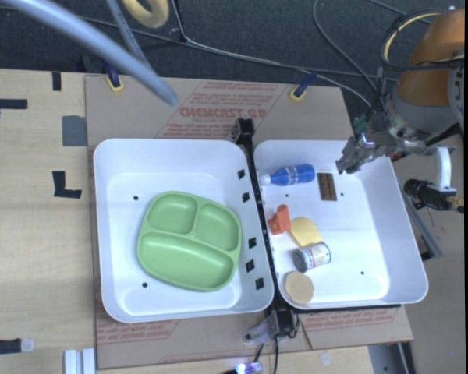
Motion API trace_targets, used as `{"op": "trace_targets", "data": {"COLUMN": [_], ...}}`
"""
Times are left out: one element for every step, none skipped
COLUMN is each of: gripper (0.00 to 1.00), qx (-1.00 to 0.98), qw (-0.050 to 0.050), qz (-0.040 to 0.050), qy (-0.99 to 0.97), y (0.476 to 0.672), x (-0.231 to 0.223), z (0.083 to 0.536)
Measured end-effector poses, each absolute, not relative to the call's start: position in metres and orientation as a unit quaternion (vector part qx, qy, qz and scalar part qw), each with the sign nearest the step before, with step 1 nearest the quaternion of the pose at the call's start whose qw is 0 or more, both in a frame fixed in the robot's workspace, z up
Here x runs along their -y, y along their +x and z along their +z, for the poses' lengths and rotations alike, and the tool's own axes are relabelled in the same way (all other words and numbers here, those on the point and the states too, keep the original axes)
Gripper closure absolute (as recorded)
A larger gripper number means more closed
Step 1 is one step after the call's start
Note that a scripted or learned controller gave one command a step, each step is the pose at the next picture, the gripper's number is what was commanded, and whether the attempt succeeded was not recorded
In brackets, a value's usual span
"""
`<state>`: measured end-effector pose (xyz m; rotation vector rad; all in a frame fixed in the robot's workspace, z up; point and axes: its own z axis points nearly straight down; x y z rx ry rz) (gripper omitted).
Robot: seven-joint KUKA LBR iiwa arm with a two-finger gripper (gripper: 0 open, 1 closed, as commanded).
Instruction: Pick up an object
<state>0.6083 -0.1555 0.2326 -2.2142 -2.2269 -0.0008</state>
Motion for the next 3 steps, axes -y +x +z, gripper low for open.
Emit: {"op": "trace_targets", "data": {"gripper": [1.0,1.0,1.0], "qx": [0.709,0.709,0.709], "qw": [0.001,0.001,0.001], "qz": [0.0007,0.0002,0.0003], "qy": [-0.706,-0.705,-0.705], "y": [0.594,0.595,0.581], "x": [0.111,0.053,0.0], "z": [0.228,0.222,0.231]}}
